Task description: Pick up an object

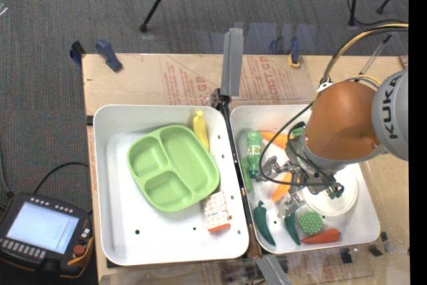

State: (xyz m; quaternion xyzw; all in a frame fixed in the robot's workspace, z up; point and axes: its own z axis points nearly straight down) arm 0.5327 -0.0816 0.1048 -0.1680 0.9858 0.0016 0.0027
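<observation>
Hovering over the right bin, claw state unreadable

Claw (298,200) sits low in the right bin (371,223), under the grey arm (400,118) and its orange band (341,121). Black cables loop around the wrist and blur the tips; cannot tell whether the claw is apart, together, or on anything.

Right bin contents, placed from the claw:
- green ribbed ball (309,220), just below-right, close to the tips
- orange carrot (322,235), beyond the ball, near the front wall
- two dark green peppers: one (263,222) to the left-below, one (292,228) just below
- white round dish (339,199), just right, partly under the wrist
- small orange piece (281,192), just left
- green bottle (253,147), up-left along the bin's left wall
- another orange item (273,137) beside the bottle, mostly hidden by the arm; kind unclear

Left bin (107,143), well to the left of the claw:
- green divided tray (172,167), three compartments, lying askew
- yellow bottle (201,130) touching the tray's far edge
- small carton (217,211) at the tray's near corner

Both bins rest on the bench (153,80).
</observation>
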